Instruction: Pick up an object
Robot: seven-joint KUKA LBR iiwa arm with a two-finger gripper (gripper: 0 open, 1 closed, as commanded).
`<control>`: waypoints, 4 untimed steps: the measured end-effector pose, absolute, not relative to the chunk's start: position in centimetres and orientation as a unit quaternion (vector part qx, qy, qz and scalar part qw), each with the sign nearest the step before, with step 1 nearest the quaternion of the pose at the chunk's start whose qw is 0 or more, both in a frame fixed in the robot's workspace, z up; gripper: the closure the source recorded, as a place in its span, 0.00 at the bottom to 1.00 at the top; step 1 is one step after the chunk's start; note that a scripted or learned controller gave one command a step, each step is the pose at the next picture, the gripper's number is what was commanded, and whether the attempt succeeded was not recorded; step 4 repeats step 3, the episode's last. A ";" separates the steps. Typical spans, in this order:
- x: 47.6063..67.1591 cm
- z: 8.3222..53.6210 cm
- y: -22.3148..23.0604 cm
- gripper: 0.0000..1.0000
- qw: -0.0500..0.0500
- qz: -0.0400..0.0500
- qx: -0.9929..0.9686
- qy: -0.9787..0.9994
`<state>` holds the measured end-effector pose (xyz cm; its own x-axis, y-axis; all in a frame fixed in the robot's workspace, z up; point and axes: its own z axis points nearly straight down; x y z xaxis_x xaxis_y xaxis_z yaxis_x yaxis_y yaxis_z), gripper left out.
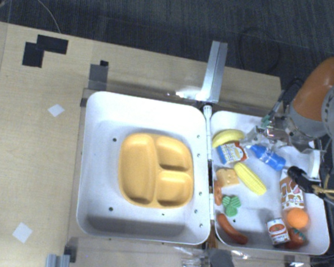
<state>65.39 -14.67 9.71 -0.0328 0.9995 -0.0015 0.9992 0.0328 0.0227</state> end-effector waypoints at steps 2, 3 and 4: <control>62.6 8.9 -20.8 0.00 0.005 0.001 0.588 0.809; 63.0 10.2 -20.5 1.00 0.009 0.003 0.585 0.811; 63.0 10.2 -20.5 1.00 0.009 0.003 0.585 0.811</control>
